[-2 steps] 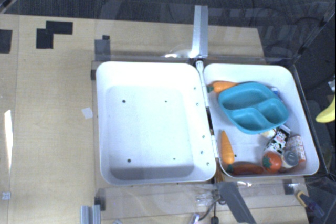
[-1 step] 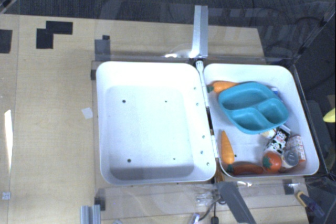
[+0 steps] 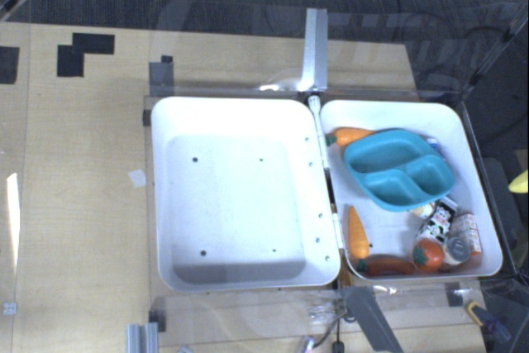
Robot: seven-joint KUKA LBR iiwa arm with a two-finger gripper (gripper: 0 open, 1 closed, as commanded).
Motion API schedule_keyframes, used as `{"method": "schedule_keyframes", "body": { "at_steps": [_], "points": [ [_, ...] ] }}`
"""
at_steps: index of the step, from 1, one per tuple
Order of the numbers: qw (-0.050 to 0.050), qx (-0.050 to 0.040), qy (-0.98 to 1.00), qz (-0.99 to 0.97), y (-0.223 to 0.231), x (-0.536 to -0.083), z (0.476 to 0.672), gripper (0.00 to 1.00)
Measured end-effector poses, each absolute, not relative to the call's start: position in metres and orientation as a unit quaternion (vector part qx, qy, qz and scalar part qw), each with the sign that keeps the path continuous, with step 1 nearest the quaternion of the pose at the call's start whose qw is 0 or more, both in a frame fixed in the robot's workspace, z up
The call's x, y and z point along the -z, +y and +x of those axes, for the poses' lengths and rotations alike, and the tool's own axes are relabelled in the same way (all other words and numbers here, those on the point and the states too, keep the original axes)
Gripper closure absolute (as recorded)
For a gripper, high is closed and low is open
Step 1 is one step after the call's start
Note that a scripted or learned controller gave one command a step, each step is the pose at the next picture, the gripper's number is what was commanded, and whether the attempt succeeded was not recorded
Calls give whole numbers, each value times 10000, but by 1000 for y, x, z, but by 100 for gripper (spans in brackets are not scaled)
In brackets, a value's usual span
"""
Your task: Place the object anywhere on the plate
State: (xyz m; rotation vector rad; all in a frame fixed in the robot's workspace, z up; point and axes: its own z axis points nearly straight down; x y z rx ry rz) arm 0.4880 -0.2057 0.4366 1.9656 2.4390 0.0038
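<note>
In the camera view, two shallow white bins are sitting side by side on the counter, their inner rims meeting along the middle. The left bin is lying under a grey metal post that is rising from behind the seam.

The right bin is holding all the loose things. A blue plate with divided compartments is resting in its far half, tilted slightly, with nothing lying in its compartments. An orange carrot is poking out from beside the plate's far-left rim, touching it. A second carrot is lying along the bin's left wall, nearer the front and apart from the plate. A dark red sausage-shaped piece is lying along the front wall, just beside a red tomato-like ball. A small can is resting in the front-right corner, and a black-and-white item is sitting between the can and the plate's near rim.

Which of these is meant as the object cannot be told; all of them are lying off the plate, in the same bin. Whether the tool is open, closed or gripping anything cannot be told.
</note>
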Motion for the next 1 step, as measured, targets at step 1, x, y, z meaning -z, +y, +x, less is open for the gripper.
{"method": "schedule_keyframes", "body": {
  "at_steps": [1],
  "points": [
    [34,-13,7316,6817,-205,-393,488,100]
  ]
}}
